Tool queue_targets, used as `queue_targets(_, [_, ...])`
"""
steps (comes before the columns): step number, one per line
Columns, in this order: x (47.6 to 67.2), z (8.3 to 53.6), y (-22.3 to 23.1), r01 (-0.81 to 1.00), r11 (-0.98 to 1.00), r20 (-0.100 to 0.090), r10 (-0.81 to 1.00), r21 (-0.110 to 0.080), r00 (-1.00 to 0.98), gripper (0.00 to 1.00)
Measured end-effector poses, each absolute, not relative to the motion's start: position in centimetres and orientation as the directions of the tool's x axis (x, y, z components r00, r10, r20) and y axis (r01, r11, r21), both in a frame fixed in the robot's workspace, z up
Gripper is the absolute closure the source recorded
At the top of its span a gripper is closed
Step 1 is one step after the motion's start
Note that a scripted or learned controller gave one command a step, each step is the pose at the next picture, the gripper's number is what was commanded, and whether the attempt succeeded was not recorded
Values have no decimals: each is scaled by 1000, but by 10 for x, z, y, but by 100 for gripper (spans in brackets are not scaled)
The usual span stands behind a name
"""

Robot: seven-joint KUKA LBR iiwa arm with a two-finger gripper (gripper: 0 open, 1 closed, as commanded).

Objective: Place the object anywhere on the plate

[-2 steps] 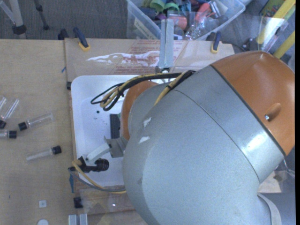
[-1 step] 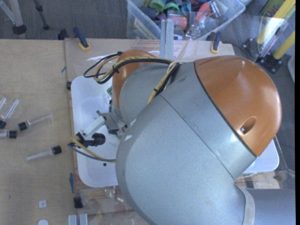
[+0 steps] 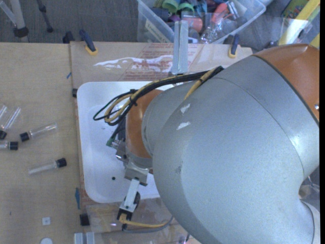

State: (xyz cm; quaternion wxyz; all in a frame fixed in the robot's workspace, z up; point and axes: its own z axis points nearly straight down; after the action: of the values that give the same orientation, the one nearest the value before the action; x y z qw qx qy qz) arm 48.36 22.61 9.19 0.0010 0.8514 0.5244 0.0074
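The grey arm with its orange band (image 3: 136, 126) fills the right and middle of the camera view and hangs over the left white bin (image 3: 91, 105). My gripper (image 3: 120, 147) sits low over the middle of that bin, mostly hidden under the wrist. A small dark speck (image 3: 112, 177) lies on the bin floor just below it. Yellow and black cables (image 3: 117, 105) loop from the wrist over the bin. The arm hides the right bin and whatever lies under it.
Several clear vials with black caps (image 3: 48, 165) lie on the wooden bench left of the bin. A clear tub of colourful items (image 3: 198, 9) stands at the back. Blue clamps (image 3: 89, 43) grip the board's far edge.
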Motion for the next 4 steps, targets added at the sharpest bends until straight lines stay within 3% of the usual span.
queue_targets(1, [479, 213, 225, 994, -107, -2, 994, -2, 107, 100])
queue_targets(2, [501, 363, 226, 938, -347, -2, 938, -2, 347, 100])
queue_targets(3, [478, 214, 225, 811, -584, -5, 811, -4, 584, 100])
queue_targets(4, [479, 426, 226, 921, -388, -2, 921, -1, 388, 100])
